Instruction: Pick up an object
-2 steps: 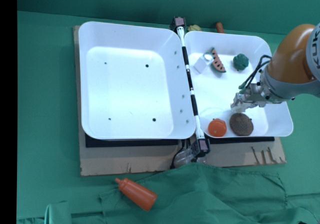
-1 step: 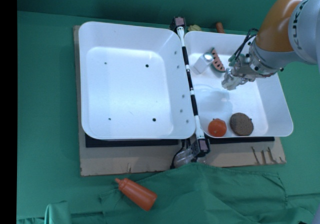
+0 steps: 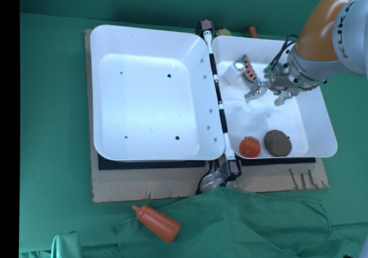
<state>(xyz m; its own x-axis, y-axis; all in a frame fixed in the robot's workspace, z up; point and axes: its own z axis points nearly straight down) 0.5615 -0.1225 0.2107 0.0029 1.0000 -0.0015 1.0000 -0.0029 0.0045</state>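
Two objects lie nearest the tool (image 3: 265, 91) — a watermelon-slice toy (image 3: 249, 69) and a small white block (image 3: 233, 73), just up-left of its spread, empty fingers — while the orange ball (image 3: 249, 146) and brown disc (image 3: 278, 142) sit well apart, toward the right bin's (image 3: 322, 130) near wall.

A single fixed camera looks down at a slant from above the green-draped counter (image 3: 52, 107). It stands far enough back to take in both shallow white plastic bins, the left one (image 3: 103, 87) and the right one (image 3: 319, 130), together with the brown cardboard sheet (image 3: 115, 185) under them and a margin of cloth all round. The far edge of the counter lies toward the top of the frame. The grey arm with its orange band (image 3: 322, 21) enters from the right edge.
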